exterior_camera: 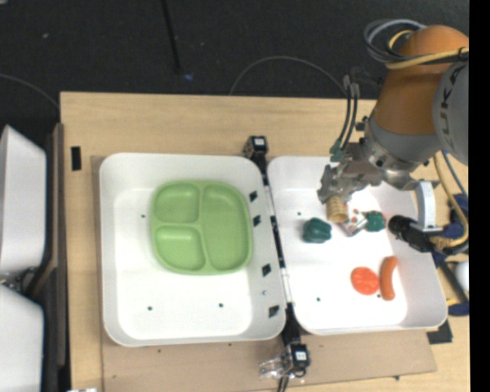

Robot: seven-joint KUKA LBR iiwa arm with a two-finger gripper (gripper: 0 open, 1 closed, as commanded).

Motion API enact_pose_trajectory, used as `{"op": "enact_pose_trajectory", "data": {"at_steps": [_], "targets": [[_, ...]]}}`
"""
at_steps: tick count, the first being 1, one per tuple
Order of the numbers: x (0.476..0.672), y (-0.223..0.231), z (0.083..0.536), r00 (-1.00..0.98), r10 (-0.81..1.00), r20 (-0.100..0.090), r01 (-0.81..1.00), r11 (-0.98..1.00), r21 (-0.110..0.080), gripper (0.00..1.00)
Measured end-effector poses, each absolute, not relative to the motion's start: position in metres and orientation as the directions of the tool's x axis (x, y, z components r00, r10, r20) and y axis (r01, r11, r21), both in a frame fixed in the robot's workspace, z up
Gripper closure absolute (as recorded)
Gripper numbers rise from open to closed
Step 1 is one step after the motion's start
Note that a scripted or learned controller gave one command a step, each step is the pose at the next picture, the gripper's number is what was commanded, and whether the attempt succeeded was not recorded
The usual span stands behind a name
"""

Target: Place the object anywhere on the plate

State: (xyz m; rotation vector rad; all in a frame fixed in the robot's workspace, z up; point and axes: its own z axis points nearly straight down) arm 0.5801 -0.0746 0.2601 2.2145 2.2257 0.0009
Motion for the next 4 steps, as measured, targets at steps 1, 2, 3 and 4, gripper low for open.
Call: {"op": "enact_pose_trajectory", "data": {"at_steps": [1,2,3,4], "targets": [[0.606,-0.025,0.251,-0.006,1.000,-0.001,1.000,0.006,0.002,1.00],[0.619,0.032,0.242,-0.007,1.000,0.000,1.000,0.007,0.001,1.00],[0.635,0.078,0.251,-0.007,1.000,0.002,1.000,0.007,0.003,1.00],[0.658,0.134,0.253,-0.008,1.000,0.002,1.000,0.008,0.003,1.00]]}}
